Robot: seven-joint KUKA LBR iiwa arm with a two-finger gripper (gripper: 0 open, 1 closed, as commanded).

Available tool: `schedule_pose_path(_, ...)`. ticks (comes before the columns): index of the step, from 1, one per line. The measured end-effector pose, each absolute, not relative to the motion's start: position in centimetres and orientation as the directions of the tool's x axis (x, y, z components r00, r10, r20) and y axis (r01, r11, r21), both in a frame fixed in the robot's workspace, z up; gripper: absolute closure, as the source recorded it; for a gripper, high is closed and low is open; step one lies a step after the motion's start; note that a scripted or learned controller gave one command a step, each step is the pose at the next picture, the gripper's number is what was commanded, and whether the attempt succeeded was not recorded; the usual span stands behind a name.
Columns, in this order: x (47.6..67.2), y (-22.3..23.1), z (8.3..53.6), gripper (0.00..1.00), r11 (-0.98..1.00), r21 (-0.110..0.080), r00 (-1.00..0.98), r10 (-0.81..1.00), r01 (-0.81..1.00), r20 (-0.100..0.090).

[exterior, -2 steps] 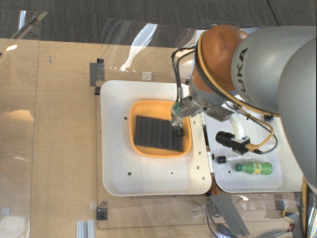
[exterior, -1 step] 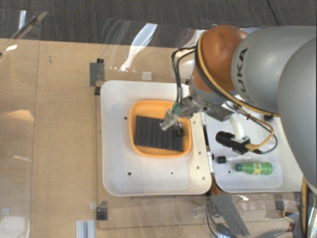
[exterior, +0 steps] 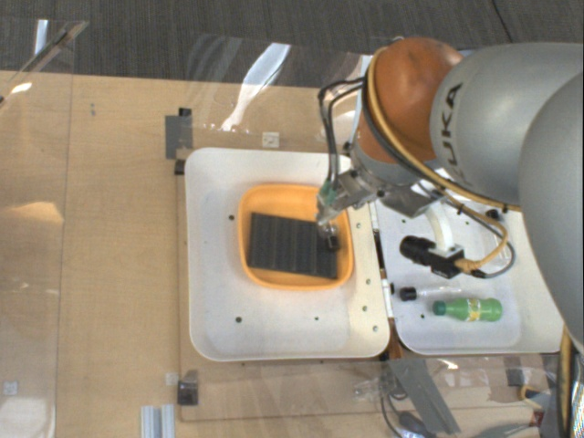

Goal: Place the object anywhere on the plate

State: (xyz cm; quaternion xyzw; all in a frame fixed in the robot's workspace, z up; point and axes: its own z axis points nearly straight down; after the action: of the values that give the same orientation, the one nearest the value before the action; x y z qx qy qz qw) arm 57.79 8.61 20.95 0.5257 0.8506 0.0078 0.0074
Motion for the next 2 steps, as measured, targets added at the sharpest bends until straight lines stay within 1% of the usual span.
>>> schedule_pose_path(1,57.8,8.6,21.0,0.00,0.447,0.021,-0.447,0.894,0.894,-0.004)
schedule_pose_path(2,60.6,2.7,18.5,0.00,0.429,0.005,-0.429,0.903,0.903,-0.003)
